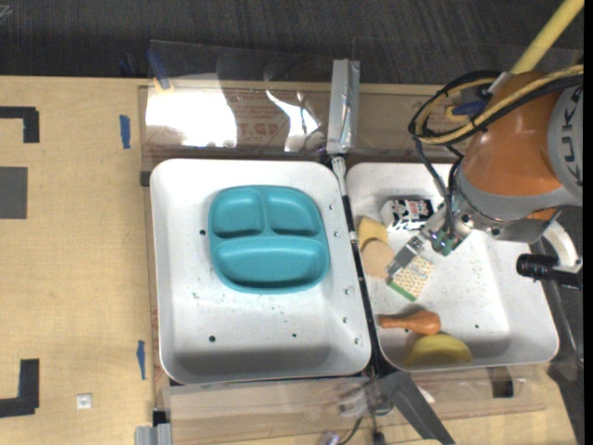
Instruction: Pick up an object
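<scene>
Nearest in the right bin (533, 336) lie a yellow piece (439, 349) and an orange piece (412, 322). Farther, the jaws (414, 252) sit low over a patterned card (410, 277); whether they grip it I cannot tell. Nothing looks lifted yet.

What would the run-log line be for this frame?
arm: over right bin | tool: low, above patterned card | left bin: teal divided plate | pick: unconfirmed
</scene>
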You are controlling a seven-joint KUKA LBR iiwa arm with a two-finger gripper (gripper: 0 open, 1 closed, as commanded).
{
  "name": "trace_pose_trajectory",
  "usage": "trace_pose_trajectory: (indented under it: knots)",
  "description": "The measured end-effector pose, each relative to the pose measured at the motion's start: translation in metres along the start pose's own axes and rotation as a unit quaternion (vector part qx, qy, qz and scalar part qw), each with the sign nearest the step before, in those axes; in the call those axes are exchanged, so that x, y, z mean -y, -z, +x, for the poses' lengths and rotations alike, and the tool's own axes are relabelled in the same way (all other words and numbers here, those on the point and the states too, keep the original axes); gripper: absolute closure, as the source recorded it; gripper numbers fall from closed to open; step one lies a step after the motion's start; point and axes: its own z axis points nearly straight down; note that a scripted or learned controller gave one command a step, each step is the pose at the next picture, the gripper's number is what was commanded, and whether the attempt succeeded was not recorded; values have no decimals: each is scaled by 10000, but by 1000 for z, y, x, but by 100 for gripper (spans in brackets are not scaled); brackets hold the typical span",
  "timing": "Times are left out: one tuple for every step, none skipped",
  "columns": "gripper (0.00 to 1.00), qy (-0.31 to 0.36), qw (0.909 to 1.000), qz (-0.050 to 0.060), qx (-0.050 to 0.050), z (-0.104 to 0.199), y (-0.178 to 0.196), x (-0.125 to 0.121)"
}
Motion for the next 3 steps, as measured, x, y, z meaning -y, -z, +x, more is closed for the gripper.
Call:
trace_pose_trajectory:
  knots:
    - [100, -28, 10000, -4, 5, 10, 88, -13]
    - [0, -31, 10000, 19, -11, 10, 86, -12]
    - [0, 467, 9989, 44, -43, 52, -4, 38]
